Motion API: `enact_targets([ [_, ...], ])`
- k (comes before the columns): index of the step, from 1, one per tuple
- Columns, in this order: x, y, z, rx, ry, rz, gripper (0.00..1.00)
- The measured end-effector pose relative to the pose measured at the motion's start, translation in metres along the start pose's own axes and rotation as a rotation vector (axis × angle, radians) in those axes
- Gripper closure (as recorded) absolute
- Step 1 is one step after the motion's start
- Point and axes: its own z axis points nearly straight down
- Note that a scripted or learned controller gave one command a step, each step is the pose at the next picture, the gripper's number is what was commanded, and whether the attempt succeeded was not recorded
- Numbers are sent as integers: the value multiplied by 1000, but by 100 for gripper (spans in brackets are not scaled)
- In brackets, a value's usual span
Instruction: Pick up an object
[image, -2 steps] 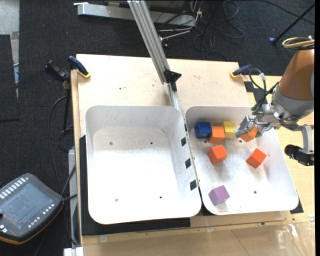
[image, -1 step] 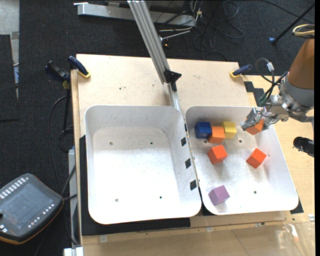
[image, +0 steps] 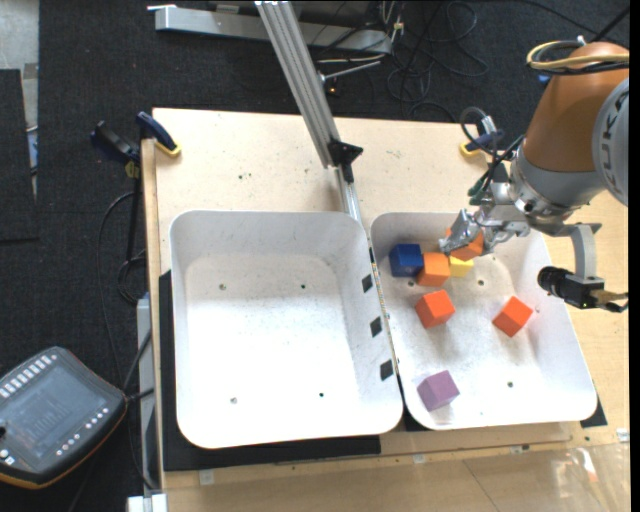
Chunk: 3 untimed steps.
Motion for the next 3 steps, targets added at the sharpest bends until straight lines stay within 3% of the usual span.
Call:
enact_targets([
  [2, 106, 34, 14, -1, -1, 0, 100],
  [3, 155, 36, 19, 1, -1, 1, 100],
])
